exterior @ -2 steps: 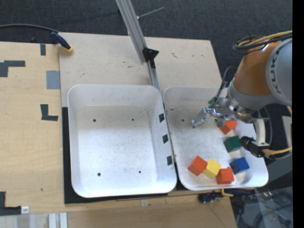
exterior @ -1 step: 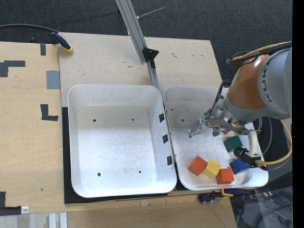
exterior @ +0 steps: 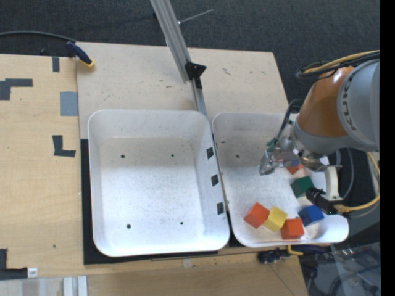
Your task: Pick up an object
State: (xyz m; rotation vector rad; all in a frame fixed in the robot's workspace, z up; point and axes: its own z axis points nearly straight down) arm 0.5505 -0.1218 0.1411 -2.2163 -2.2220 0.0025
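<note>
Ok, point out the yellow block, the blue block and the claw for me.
yellow block (exterior: 276,217), camera view, its top face.
blue block (exterior: 311,214), camera view, its top face.
claw (exterior: 269,166), camera view, between its fingertips.

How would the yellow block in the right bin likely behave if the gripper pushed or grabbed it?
The yellow block looks like a rigid cube, so it would probably slide, not roll. It touches the orange block and another orange block, so a push would likely shift them too.
</note>
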